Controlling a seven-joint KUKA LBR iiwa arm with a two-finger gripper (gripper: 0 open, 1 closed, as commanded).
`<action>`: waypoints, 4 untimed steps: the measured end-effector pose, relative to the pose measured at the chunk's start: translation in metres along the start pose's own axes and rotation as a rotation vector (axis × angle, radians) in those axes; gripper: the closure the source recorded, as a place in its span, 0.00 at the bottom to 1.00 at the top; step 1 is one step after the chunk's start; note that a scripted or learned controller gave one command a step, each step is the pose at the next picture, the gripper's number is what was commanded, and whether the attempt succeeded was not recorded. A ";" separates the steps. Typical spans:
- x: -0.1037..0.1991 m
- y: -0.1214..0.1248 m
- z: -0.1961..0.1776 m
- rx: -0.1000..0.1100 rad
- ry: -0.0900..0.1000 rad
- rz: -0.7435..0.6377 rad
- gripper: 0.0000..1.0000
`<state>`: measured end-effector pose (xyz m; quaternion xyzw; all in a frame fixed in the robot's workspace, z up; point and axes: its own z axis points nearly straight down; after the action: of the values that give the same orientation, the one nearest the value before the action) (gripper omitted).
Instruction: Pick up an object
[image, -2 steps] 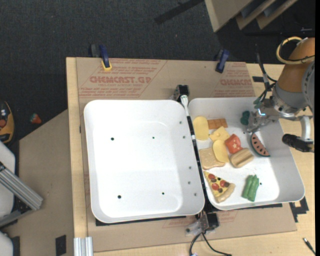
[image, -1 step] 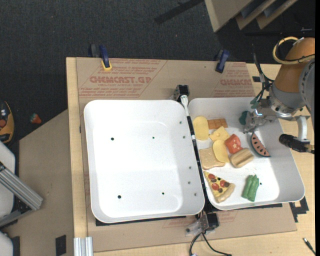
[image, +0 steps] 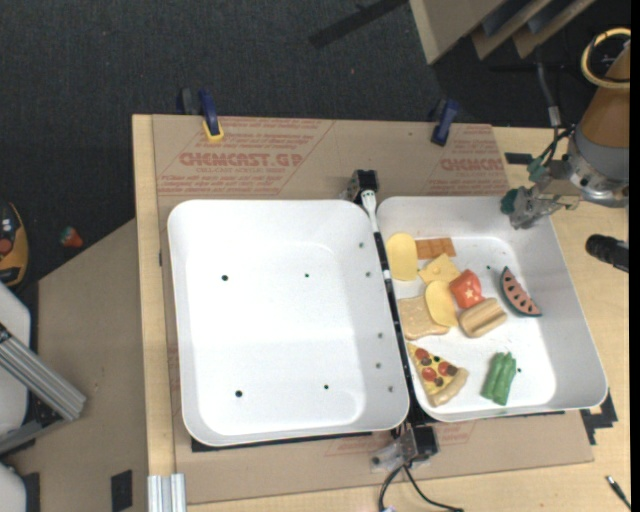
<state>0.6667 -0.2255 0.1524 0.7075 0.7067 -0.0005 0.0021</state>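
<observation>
The grey two-finger gripper (image: 522, 207), its opening impossible to tell, hovered at two o'clock from the red plastic watermelon slice (image: 519, 293)

Toy food pieces (image: 450, 310) clustered in right bin (image: 570, 300)

Grey metal wrist housing (image: 598, 178), rounded and ring-shaped, topped by an orange band (image: 606, 118). Below and left of it, a small gripper (image: 522, 208) in dull teal-grey. Thin dark cables (image: 550, 95) looping above the gripper, alongside the wrist.
</observation>
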 end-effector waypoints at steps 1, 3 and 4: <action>0.092 0.002 -0.144 -0.013 0.002 -0.010 1.00; 0.205 -0.023 -0.247 0.010 0.006 -0.008 1.00; 0.257 -0.007 -0.383 -0.017 0.006 -0.008 1.00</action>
<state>0.6594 0.0326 0.5348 0.7045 0.7097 0.0076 0.0062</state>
